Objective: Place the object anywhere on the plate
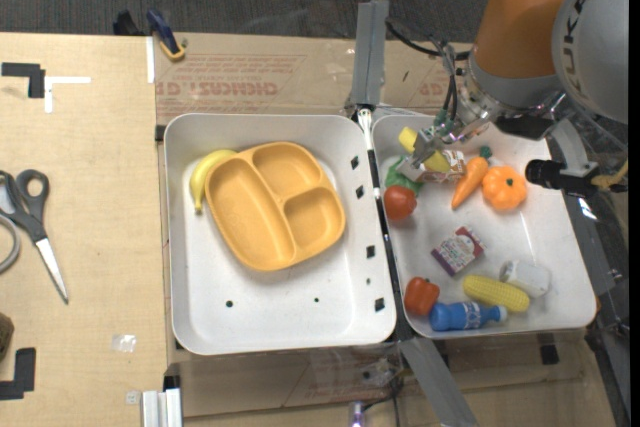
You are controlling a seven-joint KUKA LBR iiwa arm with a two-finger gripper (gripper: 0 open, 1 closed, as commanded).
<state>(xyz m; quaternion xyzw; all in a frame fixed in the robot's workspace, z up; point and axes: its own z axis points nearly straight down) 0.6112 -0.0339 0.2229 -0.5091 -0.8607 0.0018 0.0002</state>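
From where I stand the gripper (pixel 438 143) is down in the right bin (pixel 560 310), low over the clutter at its back left corner; its tip is mixed up with a shiny little packet (pixel 440 165) and a yellow block (pixel 408 138), and I cannot tell how its fingers stand or whether anything sits between them; nothing looks lifted clear of the bin floor.

Which toy is meant the task does not say; by where the arm is working I would guess the packet or the yellow block; both lie at that corner, just beside the tomato (pixel 399 202) and the carrot (pixel 470 182). All of it looks like small plastic play food, so light, stiff and rather slick; rounded pieces such as the small pumpkin (pixel 504 188) would likely roll or squirt out of a pinch; I would take hold across the narrow middle of a long piece, or across the flat faces of the block.

The right bin also holds a purple-and-white packet (pixel 458 251), a corn cob (pixel 495 292), a red pepper (pixel 421 295), a blue bottle (pixel 464 316) lying on its side and a small white piece (pixel 527 276).

The left bin (pixel 280 315) holds the orange three-part plate (pixel 272 205), every compartment bare; a banana (pixel 205 173) lies against its upper left rim, outside it, touching or very nearly so.
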